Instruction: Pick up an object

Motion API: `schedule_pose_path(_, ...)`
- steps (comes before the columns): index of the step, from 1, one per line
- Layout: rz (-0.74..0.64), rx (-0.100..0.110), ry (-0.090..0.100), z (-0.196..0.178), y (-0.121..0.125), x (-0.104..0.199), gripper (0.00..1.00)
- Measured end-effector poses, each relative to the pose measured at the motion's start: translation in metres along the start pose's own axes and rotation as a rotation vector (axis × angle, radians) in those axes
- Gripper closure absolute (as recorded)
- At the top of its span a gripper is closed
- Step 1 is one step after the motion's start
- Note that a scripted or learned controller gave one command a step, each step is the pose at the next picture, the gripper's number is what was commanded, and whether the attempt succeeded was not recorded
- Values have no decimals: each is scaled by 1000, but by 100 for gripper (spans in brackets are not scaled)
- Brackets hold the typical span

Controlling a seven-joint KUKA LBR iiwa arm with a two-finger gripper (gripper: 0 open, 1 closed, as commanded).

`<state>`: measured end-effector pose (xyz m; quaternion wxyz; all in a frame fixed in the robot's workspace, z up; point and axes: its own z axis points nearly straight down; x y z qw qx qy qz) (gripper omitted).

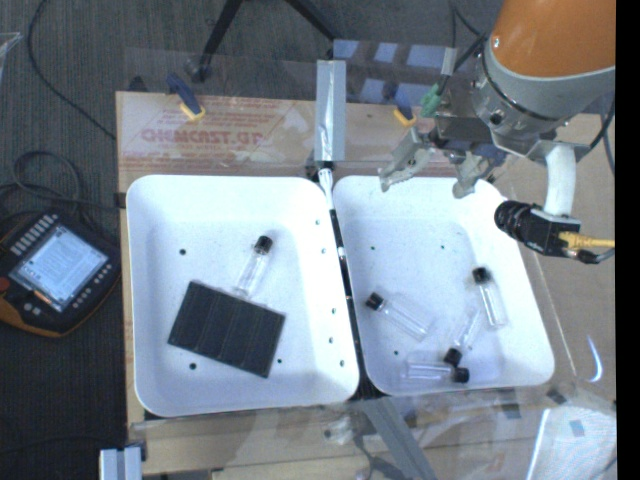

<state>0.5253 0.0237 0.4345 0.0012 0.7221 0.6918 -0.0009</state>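
Five clear vials in all: one (253, 265) in the left bin (150, 208) beside one black pad (226, 328), four in the right bin (520, 368), lower right of frame. The jaws (432, 180) hang spread and holding nothing over that bin's upper edge.

faint red lettering on wooden board (215, 133) behind bins, too blurred to read

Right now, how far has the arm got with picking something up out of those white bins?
Nothing looks picked yet. The gripper hangs open, nothing between its fingers, above the far edge of the right bin. Four small vials, such as one, lie in that bin; another vial and a black pad lie in the left bin. Descending, grasping and lifting remain.
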Motion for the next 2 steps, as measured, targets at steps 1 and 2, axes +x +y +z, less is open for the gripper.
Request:
schedule_pose_path(1,2,2,-3,-9,1,0,100)
schedule_pose_path(2,1,2,-3,-9,1,0,0)
